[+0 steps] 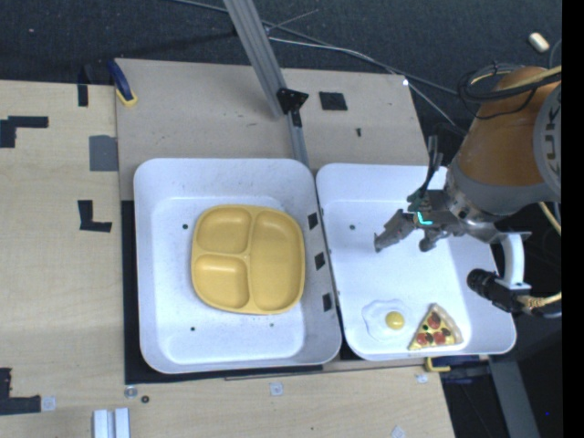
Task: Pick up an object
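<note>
In the right bin (365, 190) two toy foods lie near the front edge: a fried egg (388, 318) and, just right of it, a pizza slice (435, 328). My gripper (406, 235) hangs over the middle of that bin, well behind the egg and the pizza. Its two dark fingers (391, 234) are spread apart and point to the left and down, with nothing between them. The arm's orange band (502, 144) is at the right edge.
The left bin (155, 245) holds a yellow three-compartment plate (247, 258). A grey pole (260, 44) slants from the top down to the gap between the bins. Black cables cross the dark floor behind the bench.
</note>
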Available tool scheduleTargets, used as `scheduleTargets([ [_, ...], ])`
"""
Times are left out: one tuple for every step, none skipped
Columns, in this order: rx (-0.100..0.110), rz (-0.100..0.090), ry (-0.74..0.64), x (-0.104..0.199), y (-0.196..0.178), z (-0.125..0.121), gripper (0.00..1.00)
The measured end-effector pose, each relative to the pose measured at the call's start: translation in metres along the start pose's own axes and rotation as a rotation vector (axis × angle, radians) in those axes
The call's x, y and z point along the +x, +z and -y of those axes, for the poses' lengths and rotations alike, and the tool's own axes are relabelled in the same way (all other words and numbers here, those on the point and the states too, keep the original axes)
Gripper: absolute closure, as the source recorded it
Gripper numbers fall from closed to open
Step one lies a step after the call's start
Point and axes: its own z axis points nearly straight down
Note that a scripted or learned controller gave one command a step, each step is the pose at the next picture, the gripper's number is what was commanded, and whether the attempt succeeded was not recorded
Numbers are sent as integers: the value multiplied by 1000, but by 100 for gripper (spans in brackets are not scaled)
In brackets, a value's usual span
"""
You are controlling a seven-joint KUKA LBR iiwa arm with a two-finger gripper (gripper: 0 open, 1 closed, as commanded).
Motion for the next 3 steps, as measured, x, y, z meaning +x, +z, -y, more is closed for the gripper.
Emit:
scheduleTargets([
  [-2, 0, 0, 0, -1, -1, 0],
  [3, 1, 2, -1, 45, 7, 0],
  [2, 1, 1, 3, 89, 8, 0],
])
